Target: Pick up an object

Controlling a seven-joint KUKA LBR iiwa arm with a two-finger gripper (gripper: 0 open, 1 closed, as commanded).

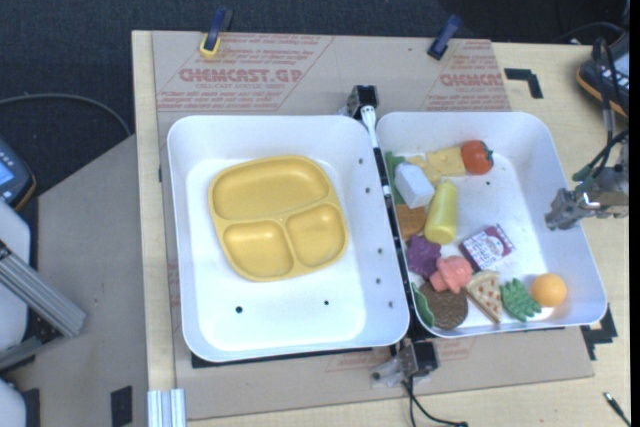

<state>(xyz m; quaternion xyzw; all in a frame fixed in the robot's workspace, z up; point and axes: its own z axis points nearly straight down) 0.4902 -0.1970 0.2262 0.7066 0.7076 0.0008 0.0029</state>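
Stage: early, by my reading; no object had been lifted, and every toy lay in the right bin (pixel 560 165).
Gripper: the gripper (pixel 568 209) sat at the right edge of the frame, over the right rim of that bin, at about mid-height.
Gripper state: its dark tips were too small and blurred to judge, so how wide it stood could not be told; nothing showed in its hold.
Candidates: a yellow bottle-shaped toy (pixel 441 212) stood out near the middle of the right bin, with a white block (pixel 412 184) just to its upper left and a tomato-like red piece (pixel 477 156) near the bin's top.
Lower cluster: a small packet (pixel 488 245), a purple piece (pixel 422 256), a pink piece (pixel 453 273), a pizza-slice toy (pixel 486 294), a green leafy piece (pixel 518 299) and an orange ball (pixel 548 290) crowded the bottom of the bin (several touching).
Nearest to gripper: the orange ball and the packet, both lower left of it and apart from it.
Left bin: the left bin (pixel 190 245) carried a yellow divided plate (pixel 277 216).
Left to do: everything, seemingly: descend over one toy, close on it, raise it.
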